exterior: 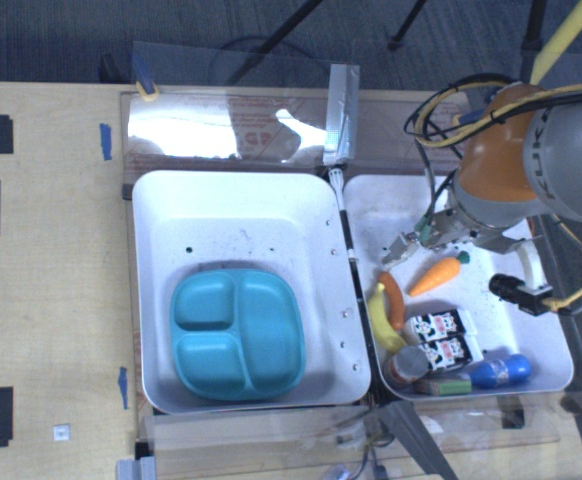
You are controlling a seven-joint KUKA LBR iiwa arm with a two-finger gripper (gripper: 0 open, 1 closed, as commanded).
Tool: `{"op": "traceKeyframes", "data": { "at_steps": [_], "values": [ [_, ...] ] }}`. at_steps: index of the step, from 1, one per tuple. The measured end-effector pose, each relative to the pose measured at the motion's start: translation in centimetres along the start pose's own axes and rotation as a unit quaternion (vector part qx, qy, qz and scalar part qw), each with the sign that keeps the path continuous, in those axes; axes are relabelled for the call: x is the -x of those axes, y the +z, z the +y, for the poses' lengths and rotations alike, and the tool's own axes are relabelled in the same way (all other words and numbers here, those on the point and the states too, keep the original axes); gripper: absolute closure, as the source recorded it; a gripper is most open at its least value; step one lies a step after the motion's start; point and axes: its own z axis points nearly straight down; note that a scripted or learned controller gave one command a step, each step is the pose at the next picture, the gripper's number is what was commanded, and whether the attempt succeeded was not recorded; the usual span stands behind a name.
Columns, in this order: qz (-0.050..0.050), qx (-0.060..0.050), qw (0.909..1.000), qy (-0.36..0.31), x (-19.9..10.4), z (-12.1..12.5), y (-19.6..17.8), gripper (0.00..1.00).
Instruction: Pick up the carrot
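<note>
A: We locate the gripper (408,249) low over the right bin (546,353), in its upper part. Its metal fingers (399,251) appear spread, with nothing between them.

B: We confirm. The carrot (436,274) lies on the bin floor just beside the gripper, down and to its right, tilted, green tip up-right.

A: Below it we note a yellow banana (382,324) with a sausage (395,301) lying against it, then a black-and-white box (441,336), a can (408,365) and a blue bottle (498,371).

B: The left bin (231,208) holds a teal divided plate (238,332).
</note>
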Motion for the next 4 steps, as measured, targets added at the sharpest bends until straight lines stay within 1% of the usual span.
{"op": "traceKeyframes", "data": {
  "at_steps": [1, 2, 3, 4],
  "values": [
    [0.004, -0.007, 0.998, -0.062, 2.8, -5.9, -3.8, 0.0],
    [0.004, -0.004, 0.9787, -0.205, 3.9, -4.9, 1.2, 0.0],
    [0.001, -0.004, 0.9995, -0.031, 5.2, 1.3, 1.3, 0.0],
    [0.019, -0.013, 0.9954, -0.093, 12.6, 3.1, 1.2, 0.0]
  ]
}}
